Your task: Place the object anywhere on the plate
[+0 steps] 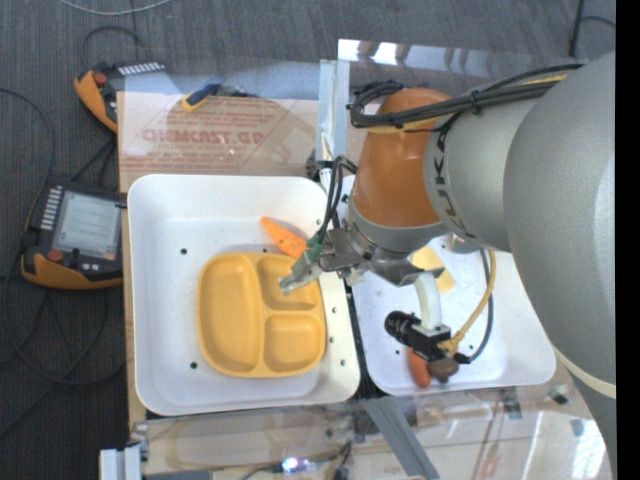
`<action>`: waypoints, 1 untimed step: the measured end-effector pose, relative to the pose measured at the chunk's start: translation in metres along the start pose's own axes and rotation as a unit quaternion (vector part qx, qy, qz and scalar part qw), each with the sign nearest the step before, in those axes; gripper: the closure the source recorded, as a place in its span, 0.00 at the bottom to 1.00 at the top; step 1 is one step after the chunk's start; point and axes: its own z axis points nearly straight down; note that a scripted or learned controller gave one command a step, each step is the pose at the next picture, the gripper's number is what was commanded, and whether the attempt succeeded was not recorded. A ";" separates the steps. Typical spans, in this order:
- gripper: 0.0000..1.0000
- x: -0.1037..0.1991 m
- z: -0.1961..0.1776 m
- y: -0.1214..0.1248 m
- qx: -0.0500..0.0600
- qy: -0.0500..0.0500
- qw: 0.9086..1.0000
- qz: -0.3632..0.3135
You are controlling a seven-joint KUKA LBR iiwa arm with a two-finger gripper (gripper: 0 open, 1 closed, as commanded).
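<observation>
- Where you look into the left bin (160, 208), a yellow divided plate (232, 318) lies flat on its floor.
- Orange carrot (283, 236) (the task's thing): on the bin floor, just beside the plate's far right corner.
- Pincer (297, 276): above that same corner, near the carrot; you cannot tell whether it is open or closed.
- Right bin (520, 358): a reddish-orange piece (420, 371) near its front wall.
</observation>
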 end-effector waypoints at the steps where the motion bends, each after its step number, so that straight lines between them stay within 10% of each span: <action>1: 0.00 0.000 0.000 0.000 0.000 0.000 1.000 0.000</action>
